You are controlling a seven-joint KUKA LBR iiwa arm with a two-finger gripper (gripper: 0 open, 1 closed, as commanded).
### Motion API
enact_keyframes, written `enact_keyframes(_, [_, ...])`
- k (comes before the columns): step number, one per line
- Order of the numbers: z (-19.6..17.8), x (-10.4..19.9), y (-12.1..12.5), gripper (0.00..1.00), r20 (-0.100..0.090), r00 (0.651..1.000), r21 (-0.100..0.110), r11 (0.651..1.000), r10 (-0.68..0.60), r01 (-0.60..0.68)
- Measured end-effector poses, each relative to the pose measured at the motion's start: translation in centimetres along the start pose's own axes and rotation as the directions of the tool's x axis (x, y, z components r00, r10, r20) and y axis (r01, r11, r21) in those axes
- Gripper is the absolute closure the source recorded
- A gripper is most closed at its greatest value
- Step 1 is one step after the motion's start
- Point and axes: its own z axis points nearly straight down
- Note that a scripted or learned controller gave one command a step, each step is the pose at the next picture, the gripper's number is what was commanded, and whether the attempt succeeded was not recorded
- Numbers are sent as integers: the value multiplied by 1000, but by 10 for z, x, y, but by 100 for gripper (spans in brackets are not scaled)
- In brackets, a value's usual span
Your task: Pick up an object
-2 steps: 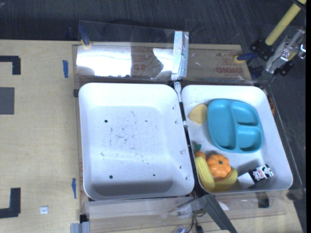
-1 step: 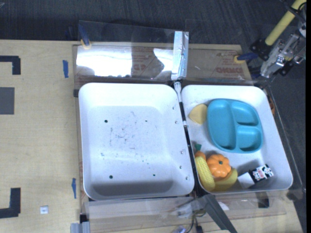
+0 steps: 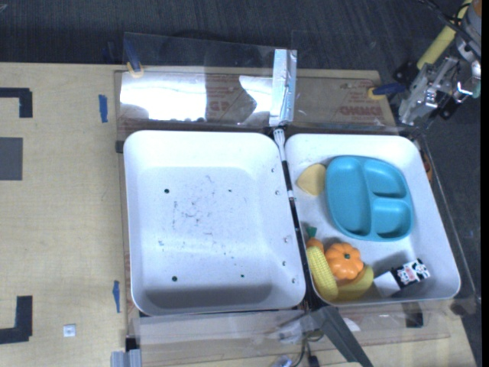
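Shallow white plastic left bin [image 3: 206, 220], dark-speckled floor. Shallow white plastic right bin [image 3: 439, 228]: turquoise divided plate [image 3: 368, 197]; pale yellow wedge [image 3: 311, 180]; orange toy pumpkin [image 3: 344, 260]; yellow corn cob [image 3: 320, 270]; black-and-white patterned block [image 3: 410, 274]. Tan wooden table [image 3: 61, 205].

Wooden bench [image 3: 61, 228], two white bins [image 3: 206, 212] side by side

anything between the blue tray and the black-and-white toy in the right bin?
No. In the camera view, bare white bin floor separates the blue tray from the black-and-white toy. The orange pumpkin sits off to the left.
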Motion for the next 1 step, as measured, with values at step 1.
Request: enact_keyframes(1, [5,-14,-33,100,5,988,1,988,-152,152])
